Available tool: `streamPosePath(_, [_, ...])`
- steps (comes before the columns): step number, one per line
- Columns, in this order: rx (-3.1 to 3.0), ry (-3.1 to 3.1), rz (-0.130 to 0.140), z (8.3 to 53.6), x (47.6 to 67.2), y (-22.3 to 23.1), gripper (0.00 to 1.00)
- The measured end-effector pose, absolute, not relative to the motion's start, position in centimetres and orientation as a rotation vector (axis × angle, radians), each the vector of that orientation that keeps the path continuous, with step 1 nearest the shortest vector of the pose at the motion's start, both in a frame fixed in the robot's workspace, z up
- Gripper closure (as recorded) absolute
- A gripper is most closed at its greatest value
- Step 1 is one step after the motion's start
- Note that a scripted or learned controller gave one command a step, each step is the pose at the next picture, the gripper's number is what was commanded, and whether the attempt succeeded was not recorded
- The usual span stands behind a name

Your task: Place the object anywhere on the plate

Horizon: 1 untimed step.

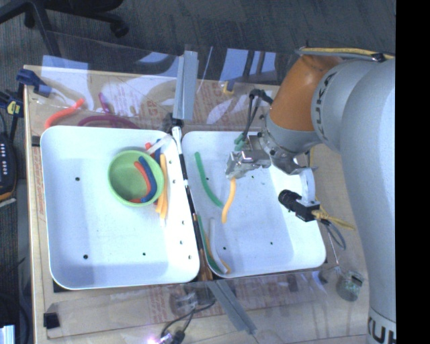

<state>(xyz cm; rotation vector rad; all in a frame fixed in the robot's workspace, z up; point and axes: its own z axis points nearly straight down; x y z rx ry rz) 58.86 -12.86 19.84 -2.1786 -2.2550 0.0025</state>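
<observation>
The jaws (234,169) look shut on the top of an orange stick (228,200) in the right bin (295,248), so lift it slow & carry it left, w/o shaking, to the green plate (136,177).

The plate (136,177) was green with red, blue and orange sticks (145,176) on it, both bins (87,255) were white, a green stick (208,178) and an orange stick (228,200) lay in the right one.

My workplace: a robotics lab.
My grey arm (356,114) reaches over twin white bins (67,222) on a tabletop (101,94); beyond that tabletop, dark carpet and an office-chair base (111,20).
</observation>
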Motion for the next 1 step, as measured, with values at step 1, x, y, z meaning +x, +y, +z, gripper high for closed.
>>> streamPosePath(1, [-2.179,-2.255,0.002,19.86,58.86,-12.87,0.0])
